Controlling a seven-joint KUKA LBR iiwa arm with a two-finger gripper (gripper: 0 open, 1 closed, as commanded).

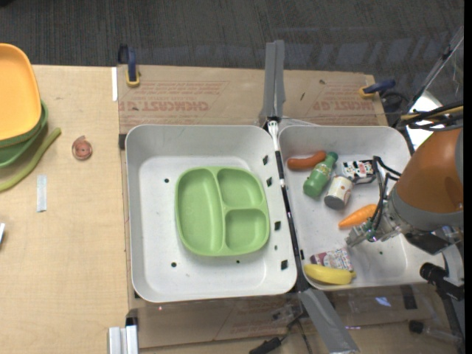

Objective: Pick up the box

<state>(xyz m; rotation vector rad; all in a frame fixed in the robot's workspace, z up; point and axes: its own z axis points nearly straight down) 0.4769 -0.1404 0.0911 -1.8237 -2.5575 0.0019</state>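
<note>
Clutter fills the right bin (398,142), and the box (358,169), a small white carton with dark and red print, lies near its far wall, just right of the green bottle (319,175) and touching or nearly touching the little white can (338,192). The gripper (366,232) hangs low over the bin's middle, close beside the carrot (358,215), and from where I stand I cannot tell how it is set; nothing appears to be caught in it. To do this step well, I would judge the arm should rise a little, travel toward the far wall, and come down square over the box, closing across its narrow sides so the can and bottle are not dragged along. Room is tight there: a black cable (381,169) arcs across the box's right end, the bin wall sits just beyond it, and the sausage (306,161) lies to the left along that same wall. More open floor lies toward the bin's right side. A banana (329,273) and a small packet (332,258) sit at the near rim, well clear of the approach. The left bin (147,198) holds a green divided plate (221,211).
</note>
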